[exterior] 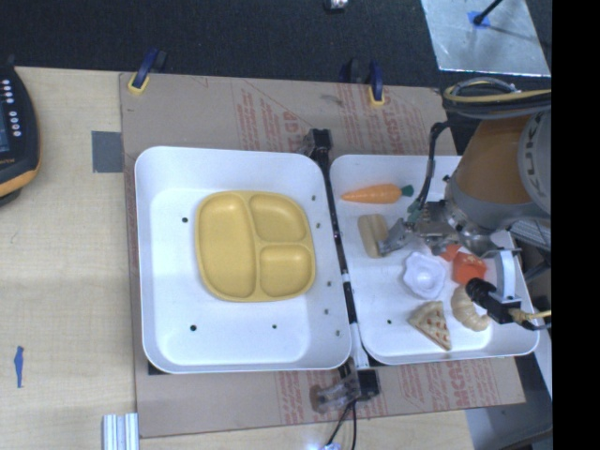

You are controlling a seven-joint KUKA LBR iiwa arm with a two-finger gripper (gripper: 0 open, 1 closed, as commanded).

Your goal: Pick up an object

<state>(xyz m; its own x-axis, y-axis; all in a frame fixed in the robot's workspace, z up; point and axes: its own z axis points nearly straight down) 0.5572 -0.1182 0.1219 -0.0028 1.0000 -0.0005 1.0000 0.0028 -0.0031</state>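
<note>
Pale wood table (66, 279) carries a brown cardboard sheet (234, 111), and on that sit two shallow white bins side by side. The left white bin (159, 326) holds a yellow plastic plate with three compartments (254, 245), lying flat near its middle. The right white bin (375, 345) holds the small things: an orange toy carrot with a green stub (373, 193) near the far wall, a tan rectangular block (373, 234) just below it, a white crumpled-looking piece (424, 275), a red-orange chunk (466, 266) beside that, a tan curved croissant-like toy (469, 311), and a wedge-shaped pizza slice toy (432, 325) near the front rim.

The grey arm with its orange band (497, 172) reaches in from the right, and the gripper (412, 231) sits low over the right bin, just beside the tan block and above the white piece. Whether its fingers are apart or together I cannot tell (the metal parts blur into one another).

Nothing looks lifted yet. The tan block seems the nearest candidate: probably light and stiff, with flat long sides that should suit a two-finger pinch across its narrow width. The carrot would likely roll; the pizza wedge lies flat and offers thin edges, so a slip seems more probable there.
</note>
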